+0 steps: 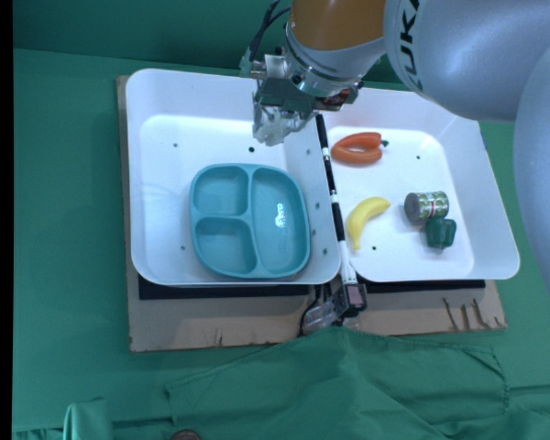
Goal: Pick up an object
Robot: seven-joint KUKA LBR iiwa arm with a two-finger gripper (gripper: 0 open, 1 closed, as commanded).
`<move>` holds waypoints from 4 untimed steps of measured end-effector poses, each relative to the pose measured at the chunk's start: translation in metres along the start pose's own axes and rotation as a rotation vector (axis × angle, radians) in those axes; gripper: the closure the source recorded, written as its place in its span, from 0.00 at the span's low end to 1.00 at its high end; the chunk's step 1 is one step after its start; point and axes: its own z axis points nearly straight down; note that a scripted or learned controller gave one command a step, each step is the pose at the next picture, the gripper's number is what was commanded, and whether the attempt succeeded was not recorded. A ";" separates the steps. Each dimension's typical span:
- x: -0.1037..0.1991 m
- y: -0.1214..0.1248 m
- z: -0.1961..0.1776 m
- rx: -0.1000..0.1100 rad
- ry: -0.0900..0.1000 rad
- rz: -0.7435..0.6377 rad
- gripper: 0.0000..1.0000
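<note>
The big grey arm [477, 35] was cut off at the top and right edges of the view, so most of it could not be seen. Its orange band [335, 3] sat just above the wrist. The gripper [275, 128] hung over the far part of the left bin [165, 108], near the wall where the two bins meet. It pointed down. Its tips were pale and blurry against the white bin, so whether it was released or clenched could not be told. Nothing could be seen held in it.

At about 6 o'clock from the gripper lay a blue plate [249, 220] with three parts, flat in the left bin.

The right bin [477, 246] held four things. An orange pepper [357, 148] lay at 3 o'clock from the gripper. A yellow banana [366, 216] lay at about 4 o'clock. A small can [426, 206] lay on its side past the banana, touching a green pepper [441, 234].

A thin black and white stick [335, 204] ran along the gap between the bins.
</note>
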 end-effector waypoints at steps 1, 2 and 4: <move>0.013 -0.038 -0.017 0.001 0.000 0.000 1.00; 0.015 -0.024 0.004 0.001 -0.001 0.001 1.00; -0.019 0.120 -0.007 -0.004 -0.002 0.001 1.00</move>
